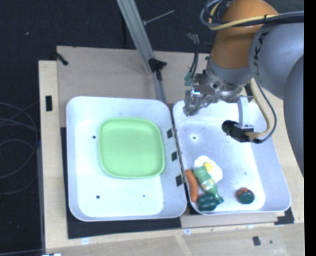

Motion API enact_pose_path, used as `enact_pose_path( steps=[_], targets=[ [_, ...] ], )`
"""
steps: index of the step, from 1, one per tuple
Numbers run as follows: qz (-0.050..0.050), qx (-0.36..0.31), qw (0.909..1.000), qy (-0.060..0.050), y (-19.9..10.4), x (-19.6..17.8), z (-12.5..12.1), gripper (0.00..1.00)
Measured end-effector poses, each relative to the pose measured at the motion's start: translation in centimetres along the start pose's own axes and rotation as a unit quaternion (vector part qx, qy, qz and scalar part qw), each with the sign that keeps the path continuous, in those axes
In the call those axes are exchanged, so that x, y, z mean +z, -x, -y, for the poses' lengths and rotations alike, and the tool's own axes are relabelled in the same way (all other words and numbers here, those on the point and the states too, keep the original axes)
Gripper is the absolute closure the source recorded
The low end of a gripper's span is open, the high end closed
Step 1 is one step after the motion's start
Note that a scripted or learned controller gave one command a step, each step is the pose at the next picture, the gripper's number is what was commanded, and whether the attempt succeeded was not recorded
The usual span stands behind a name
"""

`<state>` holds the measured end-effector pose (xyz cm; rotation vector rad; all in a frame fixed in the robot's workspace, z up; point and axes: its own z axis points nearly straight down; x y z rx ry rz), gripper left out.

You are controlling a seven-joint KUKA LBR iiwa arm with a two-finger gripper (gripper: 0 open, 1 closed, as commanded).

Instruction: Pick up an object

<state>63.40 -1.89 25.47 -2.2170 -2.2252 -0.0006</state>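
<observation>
Tabletop [51, 143], seen from above at a slant. Its pale surface shows as a strip along the left edge and along the front, with dark floor and loose cables beyond it on the left.

Left bin [80, 196]: a shallow white tray with rounded corners. It holds one green plate [131, 147], lying flat near the middle, slightly toward the back. Bare white floor surrounds the plate on all sides, with the widest open band along the front and left walls.

Between the bins, a narrow dark seam runs front to back; a grey slanted pole [138, 33] comes down from the top of the view and ends near the back of this seam.

Right bin [269, 159]: a matching white tray. Its back half is mostly bare. The objects crowd the front left corner: an orange carrot [192, 184] lies along the left wall, just beside a cluster made of a white and yellow piece [210, 167], a light green item [204, 178] and a dark green item [209, 201]. A small round object [245, 196], dark green with a red patch, sits apart toward the front right.

End effector [192, 108]: hangs over the back left corner of the right bin, near the rim; whether its tips are apart or together cannot be told. Nothing is seen between them. The cluster lies toward the front of the bin, well apart from the end effector.
</observation>
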Motion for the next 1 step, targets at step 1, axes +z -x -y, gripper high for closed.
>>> enact_pose_path(
  steps=[1],
  targets=[
    [0.0,0.0,1.0,0.0,-5.2,0.94,2.14,1.0]
  ],
)
